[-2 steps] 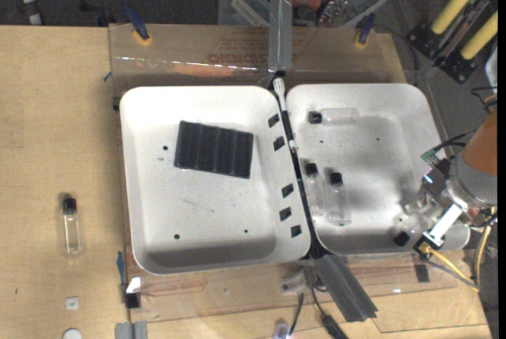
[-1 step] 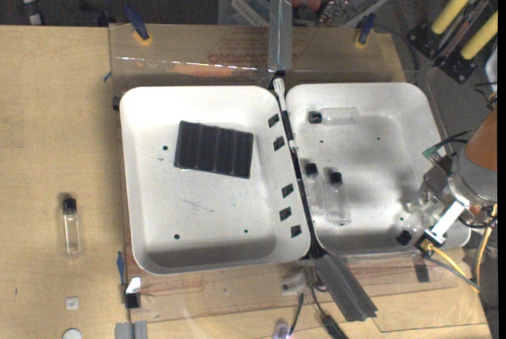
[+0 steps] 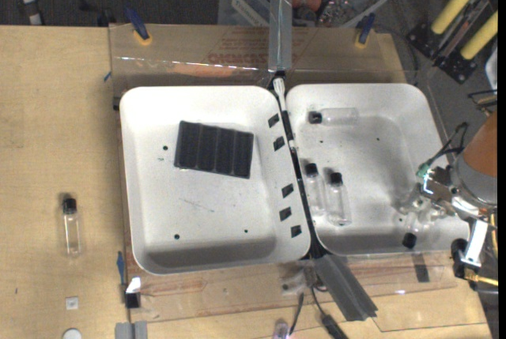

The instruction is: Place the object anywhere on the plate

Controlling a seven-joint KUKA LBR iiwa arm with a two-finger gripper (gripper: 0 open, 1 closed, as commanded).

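Vials: two clear ones (image 3: 326,191) stand side by side at nine o'clock in the right bin (image 3: 395,104), a third (image 3: 332,117) lying near twelve. The dark ridged plate (image 3: 214,148) lies in the left bin (image 3: 150,250). At four o'clock the pincer (image 3: 419,211) hovers; whether clenched, I cannot tell.

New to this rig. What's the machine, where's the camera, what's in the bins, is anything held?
One fixed camera looks down at a slant on a bench with two shallow white bins. The arm reaches in from the right; its hand sits low in the right bin, by a clear vial there. Whether it grips the vial cannot be told. Three more clear, black-capped vials lie in that bin. The left bin holds a dark ribbed plate. Another vial lies on the bench.
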